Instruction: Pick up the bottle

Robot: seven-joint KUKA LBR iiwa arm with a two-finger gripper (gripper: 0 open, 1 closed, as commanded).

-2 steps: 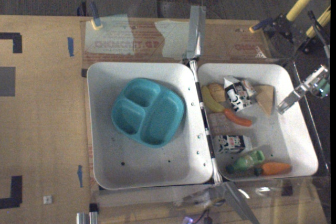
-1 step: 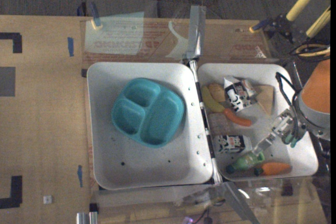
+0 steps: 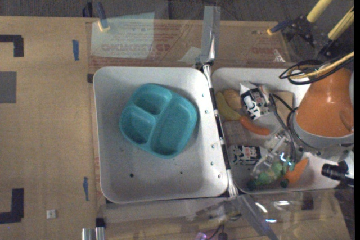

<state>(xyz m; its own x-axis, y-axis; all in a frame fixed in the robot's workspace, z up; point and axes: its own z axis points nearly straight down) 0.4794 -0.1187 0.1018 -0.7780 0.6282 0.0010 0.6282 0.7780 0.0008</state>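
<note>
Camera view: bottle [image 3: 266,178] lying near front edge of right bin [image 3: 281,191], green, long axis roughly along that edge, cap end unclear. Hand [image 3: 279,150] just above it, grip state hidden. Teal tray [image 3: 158,120] in left bin [image 3: 107,137].

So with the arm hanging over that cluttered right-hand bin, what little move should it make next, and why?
Probably a short, slow descent. The two-finger gripper hangs low in the right white bin, over a green object beside an orange carrot-shaped piece. I cannot tell which item is the bottle, so it should confirm that first.
</note>
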